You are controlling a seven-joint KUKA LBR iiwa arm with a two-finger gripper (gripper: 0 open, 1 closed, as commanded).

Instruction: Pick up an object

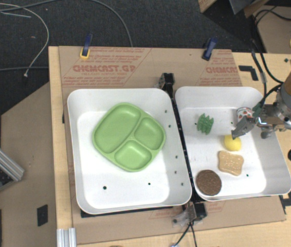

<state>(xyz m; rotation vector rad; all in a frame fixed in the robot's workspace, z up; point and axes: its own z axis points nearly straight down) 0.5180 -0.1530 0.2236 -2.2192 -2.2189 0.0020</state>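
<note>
Just above yellow object (232,143), hand (242,127), grasping nothing

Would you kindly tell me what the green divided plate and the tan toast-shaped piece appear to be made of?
The green divided plate looks like moulded plastic with a smooth, slightly satin finish and one even colour. The tan toast-shaped piece looks like toy food, probably plastic or foam, matte with a speckled surface; the view leaves that open.

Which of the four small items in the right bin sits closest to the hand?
The yellow ball, right under the hand; the green toy, tan biscuit and brown disc lie farther off.
</note>
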